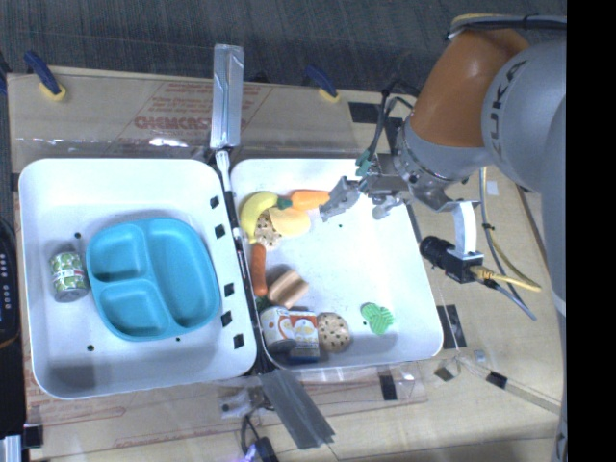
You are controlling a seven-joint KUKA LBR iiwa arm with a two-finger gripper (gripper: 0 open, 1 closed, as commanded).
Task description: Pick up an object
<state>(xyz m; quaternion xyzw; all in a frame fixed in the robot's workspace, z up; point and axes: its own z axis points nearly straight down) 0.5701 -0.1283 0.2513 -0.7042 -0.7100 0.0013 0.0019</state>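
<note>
The grey two-finger gripper [354, 198] hangs over the far part of the right white bin [409, 287], jaws spread wide and holding nothing, just right of an orange plastic carrot [310, 199] and yellow toy banana [254, 210].

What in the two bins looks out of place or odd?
Nothing looks spilled or broken. In the left bin, a small can lies on its side beside the blue tray. In the right bin, the toy food is crowded along the left wall, while a green piece sits apart.
</note>
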